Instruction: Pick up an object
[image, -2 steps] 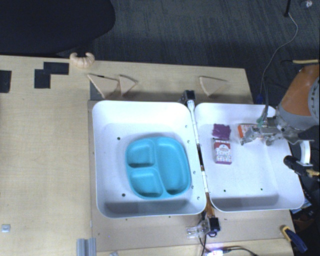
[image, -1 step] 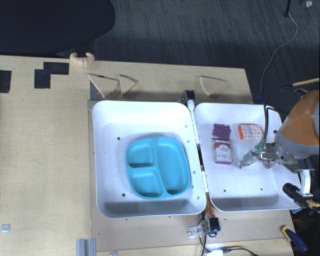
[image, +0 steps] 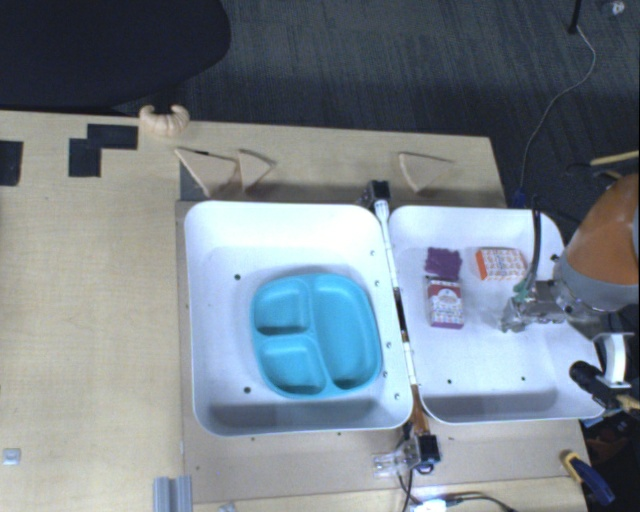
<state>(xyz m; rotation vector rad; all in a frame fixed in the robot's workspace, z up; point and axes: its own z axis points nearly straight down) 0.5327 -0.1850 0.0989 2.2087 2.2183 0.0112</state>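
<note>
Camera view looks down on a pale wooden surface (image: 90, 330) carrying two shallow white bins side by side. The left bin (image: 215, 260) holds a blue plate (image: 315, 333) with three compartments, lying flat near the bin's middle and a little toward its front. Just right of the seam between the bins, the right bin (image: 480, 390) holds three small things grouped in its back half: a dark purple packet (image: 443, 262) at the back, a small red and white box (image: 445, 303) just in front of it and almost touching it, and an orange and white packet (image: 500, 264) to the right of the purple one, a little apart. The grey arm with its orange band (image: 608, 240) reaches in from the right edge, and the gripper (image: 522, 308) hangs over the right bin's floor, just in front of the orange and white packet and right of the red and white box. Nothing shows between the fingers; whether they are spread or closed cannot be told.
</note>
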